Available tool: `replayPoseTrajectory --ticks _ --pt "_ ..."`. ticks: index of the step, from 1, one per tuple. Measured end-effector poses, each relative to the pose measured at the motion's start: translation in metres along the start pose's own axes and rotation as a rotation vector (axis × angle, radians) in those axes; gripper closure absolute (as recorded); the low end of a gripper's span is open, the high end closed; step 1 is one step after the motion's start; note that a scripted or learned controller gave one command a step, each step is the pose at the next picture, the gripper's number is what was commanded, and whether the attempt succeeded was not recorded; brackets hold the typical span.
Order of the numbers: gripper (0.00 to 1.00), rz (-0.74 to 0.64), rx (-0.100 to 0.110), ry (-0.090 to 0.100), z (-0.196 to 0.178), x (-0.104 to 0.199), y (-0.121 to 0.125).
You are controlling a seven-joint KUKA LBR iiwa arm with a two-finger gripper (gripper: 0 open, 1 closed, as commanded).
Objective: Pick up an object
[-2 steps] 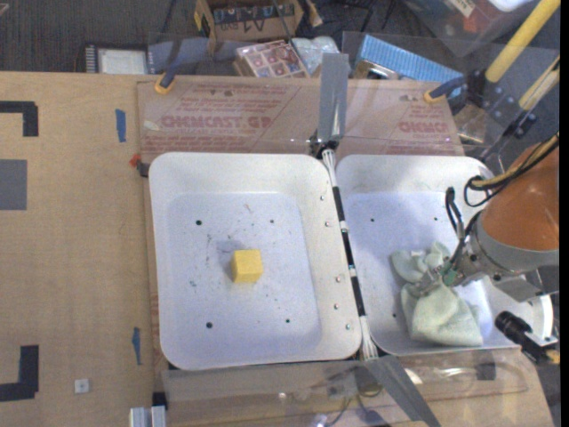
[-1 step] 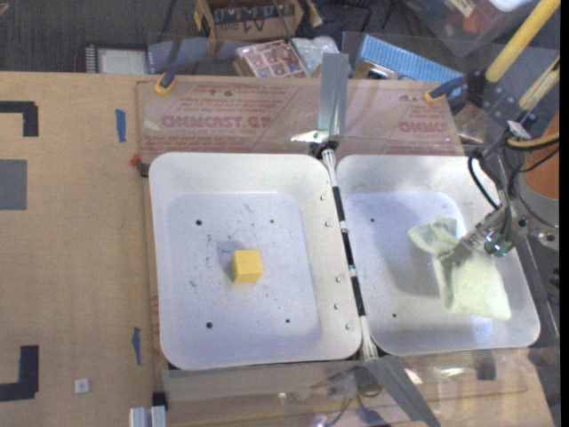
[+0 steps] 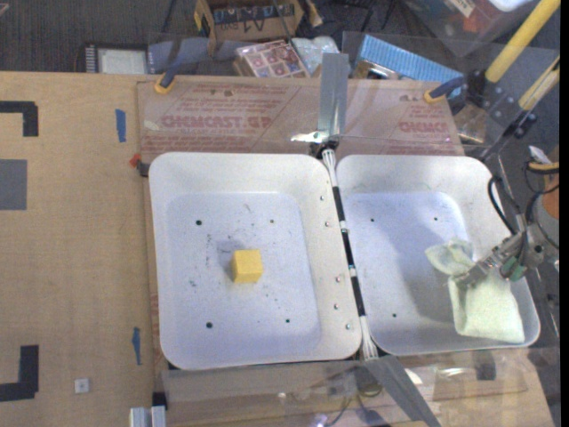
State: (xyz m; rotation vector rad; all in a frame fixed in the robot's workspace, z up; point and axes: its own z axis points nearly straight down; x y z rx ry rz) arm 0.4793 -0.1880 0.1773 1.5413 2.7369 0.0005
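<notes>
Two white bins sit side by side on the bench (image 3: 71, 238). Left bin (image 3: 169, 194) has a yellow cube (image 3: 247, 266) around its middle. Right bin (image 3: 400, 185) has a pale cloth (image 3: 480, 305) bunched in its near right corner, and the gripper (image 3: 487, 268) is right at the cloth's top edge.
</notes>
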Motion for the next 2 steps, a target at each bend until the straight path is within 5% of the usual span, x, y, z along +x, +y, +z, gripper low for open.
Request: replayPoseTrajectory --ticks 1,2 --pt "1.00 -0.098 -0.002 -0.004 -0.0018 -0.0312 -0.0183" --pt "1.00 -0.024 -0.002 -0.005 -0.0064 -0.0314 -0.0184"
